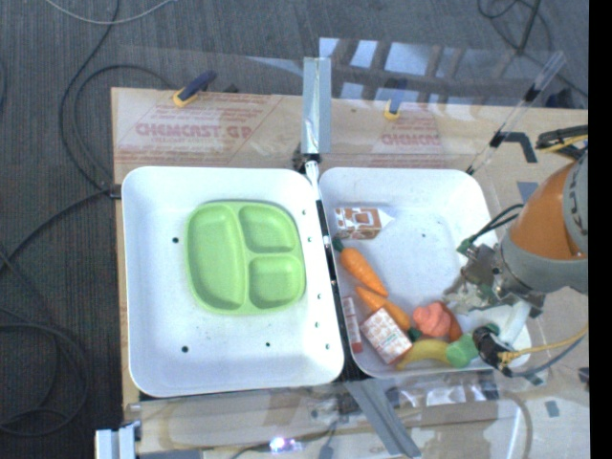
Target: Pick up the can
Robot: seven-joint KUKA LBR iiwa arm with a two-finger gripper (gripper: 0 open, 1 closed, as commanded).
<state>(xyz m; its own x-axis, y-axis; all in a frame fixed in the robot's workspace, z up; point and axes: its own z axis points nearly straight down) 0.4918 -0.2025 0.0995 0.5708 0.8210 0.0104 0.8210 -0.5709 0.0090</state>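
Observation:
A short red-and-white can [385, 336] lies on its side near the front of the right bin [430, 194], between a carrot and a yellow banana. The gripper [475, 287] hangs over the bin's right side, about a hand's width right of the can and slightly farther back. It is just beyond a red fruit [435, 319] and touches nothing that I can make out. The grey arm with its orange band [550, 223] enters from the right edge.
The right bin also holds a brown-and-white package [361, 221], two carrots [363, 269], a thin red tube [351, 323], a banana [426, 354] and a green piece [462, 352]. A green divided plate [247, 256] sits in the left bin [153, 342]. Cables trail by the arm.

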